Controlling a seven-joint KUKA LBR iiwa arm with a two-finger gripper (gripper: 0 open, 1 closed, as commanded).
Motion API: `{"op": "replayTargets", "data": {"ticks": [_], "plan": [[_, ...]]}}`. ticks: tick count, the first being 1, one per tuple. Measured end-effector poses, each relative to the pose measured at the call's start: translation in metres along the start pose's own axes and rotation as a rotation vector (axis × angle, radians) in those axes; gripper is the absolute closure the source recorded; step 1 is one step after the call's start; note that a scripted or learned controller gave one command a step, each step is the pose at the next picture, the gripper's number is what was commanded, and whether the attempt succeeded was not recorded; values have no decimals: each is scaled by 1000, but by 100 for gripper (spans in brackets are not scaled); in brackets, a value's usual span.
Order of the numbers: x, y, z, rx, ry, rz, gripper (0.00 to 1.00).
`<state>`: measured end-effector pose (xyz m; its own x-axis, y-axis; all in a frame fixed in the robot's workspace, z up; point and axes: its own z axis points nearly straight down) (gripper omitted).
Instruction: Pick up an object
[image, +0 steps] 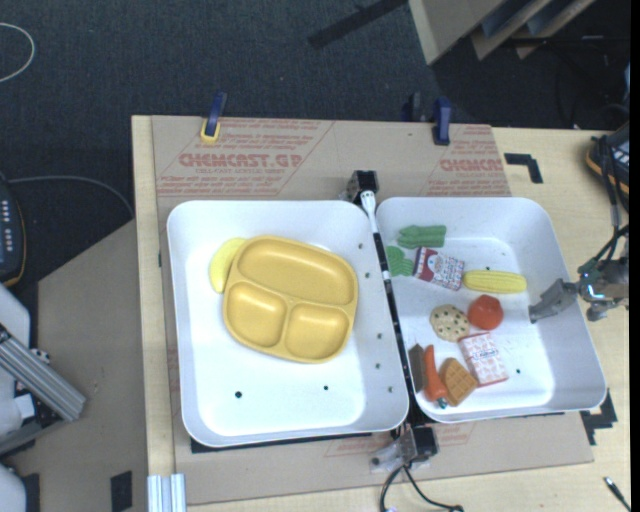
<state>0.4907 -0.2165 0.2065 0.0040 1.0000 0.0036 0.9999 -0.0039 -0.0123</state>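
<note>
Hand (553, 300) half cut off, fingers unclear.

Red repeated print reading "CHEMCAST G.P" on the brown board (250, 155) under the bins, upper centre of the frame, partly cut off at upper right, small packets' labels unreadable

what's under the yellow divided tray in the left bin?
A yellow banana-like piece pokes out from under the yellow divided tray at its left edge; the rest of it is covered.
</note>
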Motion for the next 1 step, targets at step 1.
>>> {"op": "replayTargets", "data": {"ticks": [1], "plan": [[0, 3, -6, -12, -4, -4, 0]]}}
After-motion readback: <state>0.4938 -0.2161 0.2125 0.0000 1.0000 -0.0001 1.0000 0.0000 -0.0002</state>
